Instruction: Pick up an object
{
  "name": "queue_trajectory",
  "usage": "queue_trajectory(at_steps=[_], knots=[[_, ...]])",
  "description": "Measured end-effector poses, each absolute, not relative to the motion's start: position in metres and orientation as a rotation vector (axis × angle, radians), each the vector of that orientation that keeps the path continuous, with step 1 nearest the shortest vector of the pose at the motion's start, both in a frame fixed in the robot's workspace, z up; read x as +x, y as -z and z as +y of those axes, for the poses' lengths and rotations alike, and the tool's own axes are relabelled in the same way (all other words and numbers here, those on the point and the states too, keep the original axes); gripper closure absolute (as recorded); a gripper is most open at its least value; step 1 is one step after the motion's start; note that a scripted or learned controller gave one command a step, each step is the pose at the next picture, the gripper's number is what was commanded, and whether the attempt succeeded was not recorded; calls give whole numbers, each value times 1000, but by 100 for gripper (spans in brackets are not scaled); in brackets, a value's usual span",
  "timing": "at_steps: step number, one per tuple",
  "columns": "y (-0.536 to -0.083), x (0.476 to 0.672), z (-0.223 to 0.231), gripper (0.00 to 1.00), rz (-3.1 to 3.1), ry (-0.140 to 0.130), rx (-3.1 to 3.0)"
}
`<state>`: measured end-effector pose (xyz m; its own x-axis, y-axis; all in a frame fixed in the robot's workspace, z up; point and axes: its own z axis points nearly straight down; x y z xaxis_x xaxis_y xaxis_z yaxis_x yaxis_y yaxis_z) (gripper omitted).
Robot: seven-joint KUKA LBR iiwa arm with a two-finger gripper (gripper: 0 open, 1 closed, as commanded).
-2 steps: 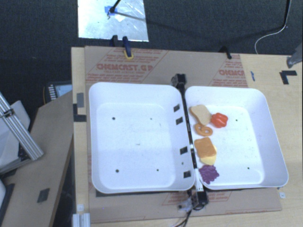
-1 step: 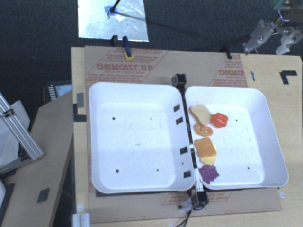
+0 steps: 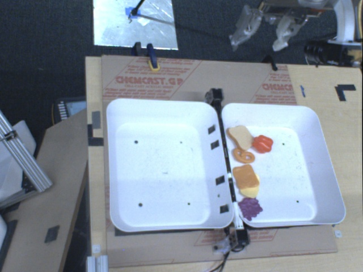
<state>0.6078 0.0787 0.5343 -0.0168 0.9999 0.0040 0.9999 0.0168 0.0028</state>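
Note:
My gripper (image 3: pixel 262 34) hangs high at the top of the view, above the back edge of the right bin (image 3: pixel 317 152), with its two pale fingers spread apart and nothing between them. Down in that bin, along its left side, lie a tan bread-like piece (image 3: pixel 240 136), a red pepper-like piece (image 3: pixel 262 144), a small orange pretzel-like ring (image 3: pixel 244 156), an orange block (image 3: pixel 247 178) and a purple cluster (image 3: pixel 249 208). All of them are well below and in front of the gripper.
The left bin (image 3: pixel 161 163) lies beside the right one, joined by a black clipped divider (image 3: pixel 224 157). A shiny metal sheet (image 3: pixel 135 15) sits behind the bench. Brown cardboard (image 3: pixel 187 78) underlies both bins. An aluminium frame (image 3: pixel 20 157) stands at far left.

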Motion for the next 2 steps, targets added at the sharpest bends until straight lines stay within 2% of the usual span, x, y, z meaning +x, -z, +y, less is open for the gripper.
queue_trajectory(at_steps=[1,2], knots=[[-547,608,70,100,-2231,8,-2218],[-535,553,131,100,-2231,2,-2210]])
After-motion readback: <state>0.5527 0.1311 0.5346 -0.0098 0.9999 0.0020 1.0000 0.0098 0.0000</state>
